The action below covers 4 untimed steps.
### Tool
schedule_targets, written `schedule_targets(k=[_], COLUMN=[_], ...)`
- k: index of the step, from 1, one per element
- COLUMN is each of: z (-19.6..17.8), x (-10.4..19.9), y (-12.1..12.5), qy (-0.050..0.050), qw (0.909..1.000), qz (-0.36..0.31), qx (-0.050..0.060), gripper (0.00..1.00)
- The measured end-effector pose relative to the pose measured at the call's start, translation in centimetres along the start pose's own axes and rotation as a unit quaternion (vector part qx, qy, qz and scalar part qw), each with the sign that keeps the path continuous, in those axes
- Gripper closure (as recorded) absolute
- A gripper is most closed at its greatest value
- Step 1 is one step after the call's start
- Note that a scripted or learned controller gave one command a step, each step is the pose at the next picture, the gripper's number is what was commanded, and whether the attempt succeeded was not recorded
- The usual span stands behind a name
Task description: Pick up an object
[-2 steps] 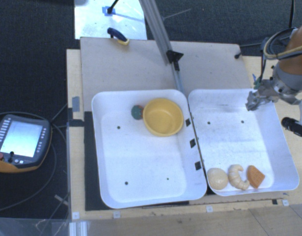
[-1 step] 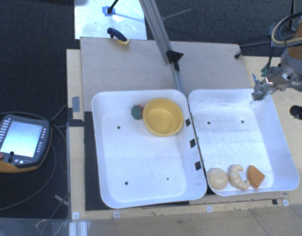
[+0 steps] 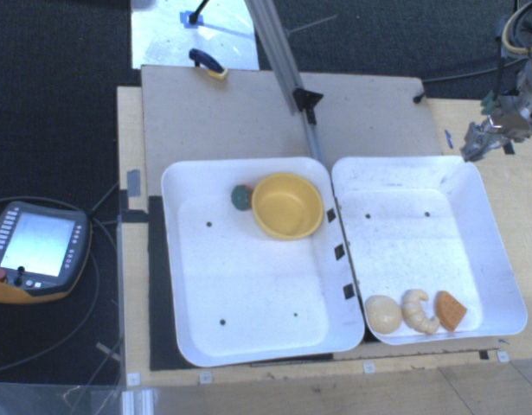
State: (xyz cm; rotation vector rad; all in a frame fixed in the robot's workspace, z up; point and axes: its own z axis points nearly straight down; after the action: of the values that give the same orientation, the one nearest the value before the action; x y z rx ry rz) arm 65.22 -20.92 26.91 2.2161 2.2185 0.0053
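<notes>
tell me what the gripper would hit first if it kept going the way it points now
The gripper points down and left, toward the right bin's far corner. It would probably meet that rim or the bare floor just inside it first, though depth is unclear.

One fixed camera watches me from above the bench, tilted so it looks down at a slant. It sits far enough back to take in both white bins side by side, the left bin [image 3: 257, 266] and the right bin [image 3: 426, 245], with the bench [image 3: 361, 111] around them and dark floor beyond. A teach pendant [image 3: 36, 251] lies at the frame's left. My gripper [image 3: 483, 137] enters at the right edge.
</notes>
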Motion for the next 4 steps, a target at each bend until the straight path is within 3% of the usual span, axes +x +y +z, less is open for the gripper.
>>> schedule_targets(k=[1, 4], z=[-1.6, 1.0], x=[0.0, 13.8], y=[0.1, -4.1], qy=[0.001, 0.001], qw=[1.0000, 1.0000], qz=[0.000, -0.001], qx=[0.002, 0.003], gripper=[1.00, 1.00])
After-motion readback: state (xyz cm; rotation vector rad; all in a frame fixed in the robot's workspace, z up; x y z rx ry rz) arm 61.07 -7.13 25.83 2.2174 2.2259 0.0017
